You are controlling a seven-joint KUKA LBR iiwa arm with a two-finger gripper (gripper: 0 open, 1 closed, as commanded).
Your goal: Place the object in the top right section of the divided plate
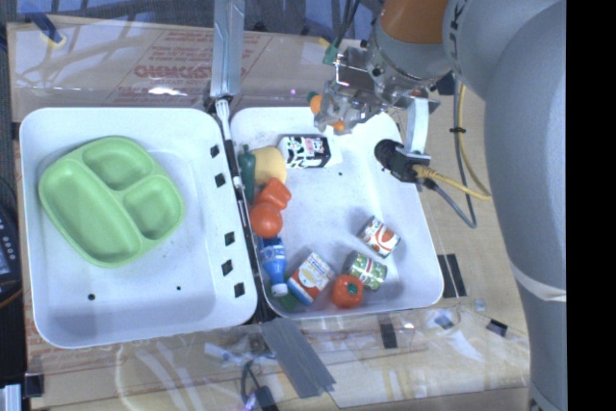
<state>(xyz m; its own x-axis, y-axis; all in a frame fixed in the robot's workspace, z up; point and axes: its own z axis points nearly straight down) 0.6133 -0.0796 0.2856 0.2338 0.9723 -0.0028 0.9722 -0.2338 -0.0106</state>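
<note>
Two shallow white bins sit side by side on the bench, and we see them from above at a slant. The left bin (58, 303) holds only the green divided plate (109, 197), which lies toward its 10 o'clock side; much bare white floor stays free at 5 o'clock of the plate. The plate has one long section on its left and two smaller ones on its right.

The right bin (428, 265) is more crowded. Along its left wall we see a row: a dark green item, a yellow item (270, 166), an orange pepper-like item (274, 194), a red tomato-like item (266, 221) and a blue bottle (273, 263). A black-and-white carton (305, 151) lies at 12 o'clock of the bin floor. At 6 o'clock lie an orange-and-white carton (310, 277), a red strawberry-like item (346, 292) and a green-and-white can (369, 269), with a red-and-white can (379, 237) just beside them. The middle of this bin floor is open.

The gripper (337, 118) hangs over the far edge of the right bin, at 1 o'clock of the black-and-white carton. Something small and orange (336, 122) shows at its tips, but we cannot tell if this is a held object or a part of the tool, and we cannot tell how far the tool is open. So we cannot say for sure which thing is the task's object.

The grey arm (520, 111) covers the right side of the view, and it hides the bench behind it.
</note>
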